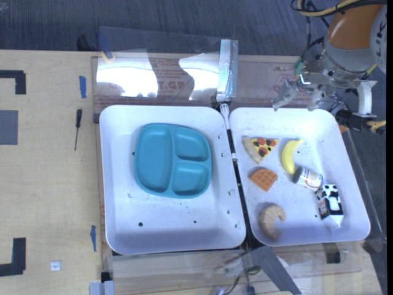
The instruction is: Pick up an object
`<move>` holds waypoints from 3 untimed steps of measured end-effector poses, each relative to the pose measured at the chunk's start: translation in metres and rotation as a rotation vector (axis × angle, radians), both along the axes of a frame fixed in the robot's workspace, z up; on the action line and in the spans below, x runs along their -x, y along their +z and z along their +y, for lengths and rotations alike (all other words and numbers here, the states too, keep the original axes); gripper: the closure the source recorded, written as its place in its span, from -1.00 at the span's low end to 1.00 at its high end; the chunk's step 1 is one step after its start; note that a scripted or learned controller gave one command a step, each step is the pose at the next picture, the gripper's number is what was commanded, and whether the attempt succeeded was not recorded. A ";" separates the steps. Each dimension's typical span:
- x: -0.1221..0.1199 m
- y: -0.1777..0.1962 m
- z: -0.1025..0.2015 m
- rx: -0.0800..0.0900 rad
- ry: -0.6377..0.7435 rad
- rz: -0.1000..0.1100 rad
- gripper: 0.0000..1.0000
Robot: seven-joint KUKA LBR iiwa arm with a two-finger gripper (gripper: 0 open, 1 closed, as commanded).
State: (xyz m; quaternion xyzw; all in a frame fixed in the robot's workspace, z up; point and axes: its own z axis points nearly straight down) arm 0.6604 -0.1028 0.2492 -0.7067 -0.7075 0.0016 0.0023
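Seen from above at a slant: two shallow white bins side by side on a pale wooden tabletop [43,183]. Hanging at the upper right, over the far rim of the right bin [356,226]: the gripper [302,98], under the grey arm with its orange band, jaws spread apart with nothing between them, well clear of every item below. Lying loose in the right bin, all candidates for picking: a pizza slice [260,147] near the far left corner; just to its right a yellow banana [289,155], standing roughly lengthwise; below the pizza slice an orange waffle [263,179], close but apart from it; right of the waffle a small bottle [309,178], on its side, its dark end almost touching the lower tip of the banana; further right and nearer the camera a black-and-white milk carton [330,203], tipped over near the right wall; toward the near edge a round tan bread roll [272,219], apart from the rest. In the left bin [110,226]: a blue divided plate [171,160], flat and about central, three compartments. Behind the left bin, a clear plastic panel [159,72] catching bright glare. Out on the tabletop to the left, a thin screwdriver [77,128] and a strip of blue tape [82,86].
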 end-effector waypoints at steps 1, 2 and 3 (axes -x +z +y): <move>0.071 -0.089 -0.042 -0.001 0.064 0.006 -1.00; 0.075 -0.163 -0.008 0.002 0.161 -0.016 -1.00; 0.073 -0.154 -0.009 0.003 0.158 -0.019 1.00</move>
